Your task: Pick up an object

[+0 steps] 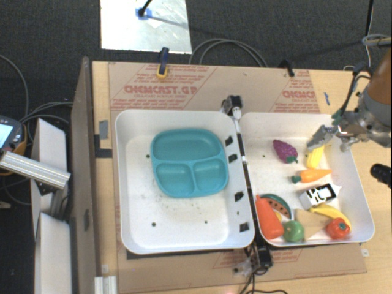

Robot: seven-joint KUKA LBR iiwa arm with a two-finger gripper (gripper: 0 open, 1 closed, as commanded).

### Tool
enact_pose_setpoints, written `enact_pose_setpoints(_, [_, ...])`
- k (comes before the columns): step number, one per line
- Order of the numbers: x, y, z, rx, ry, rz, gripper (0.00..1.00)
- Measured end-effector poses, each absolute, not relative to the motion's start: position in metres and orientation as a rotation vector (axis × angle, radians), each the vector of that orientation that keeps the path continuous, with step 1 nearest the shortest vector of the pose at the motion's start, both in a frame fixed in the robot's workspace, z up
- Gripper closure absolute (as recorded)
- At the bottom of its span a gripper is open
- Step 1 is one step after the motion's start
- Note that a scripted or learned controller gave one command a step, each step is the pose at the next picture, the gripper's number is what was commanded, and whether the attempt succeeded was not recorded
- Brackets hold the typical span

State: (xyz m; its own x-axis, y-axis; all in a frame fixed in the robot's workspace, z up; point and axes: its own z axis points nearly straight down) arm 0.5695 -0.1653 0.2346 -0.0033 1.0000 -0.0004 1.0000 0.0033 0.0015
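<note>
Two shallow white bins side by side on a cardboard-covered bench (184, 84), clipped together along the shared edge, presumably so neither slides when nudged. Left bin (131, 225) given over to a teal divided tray (187, 162), laid flat near the middle, looking like a drop-off spot rather than a target. Right bin (263, 133) stocked with toy food, bunched toward the near and right-hand side, leaving bare floor at the far-left corner.

Among the candidates, largest first: an orange carrot-like piece (268, 216) against a watermelon slice (280, 205) by the divider; a yellow banana (331, 212) near the front right; a black-and-white printed block (320, 194) just behind it; a small orange carrot (313, 176); a purple bunch of grapes (285, 150) lying apart from the rest; a yellow piece (316, 157) at the right wall; a green ball (293, 230) and a red-orange tomato (337, 228) at the front.

Reaching in from the right, grey arm (375, 118) with wrist angled down over the right bin's far-right rim. Gripper (324, 138) poised just above the yellow piece, fingers seemingly parted, nothing visible between them. Judged as an approach, with no object yet lifted.
</note>
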Motion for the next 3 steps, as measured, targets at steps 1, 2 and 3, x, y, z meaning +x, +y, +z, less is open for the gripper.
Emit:
enact_pose_setpoints(1, [0.588, -0.199, 0.155, 2.222, 2.222, -0.003, 0.00])
enact_pose_setpoints(2, [0.580, -0.196, 0.081, 2.222, 2.225, -0.002, 0.00])
enact_pose_setpoints(3, [0.632, -0.109, 0.085, 2.205, 2.234, 0.011, 0.00])
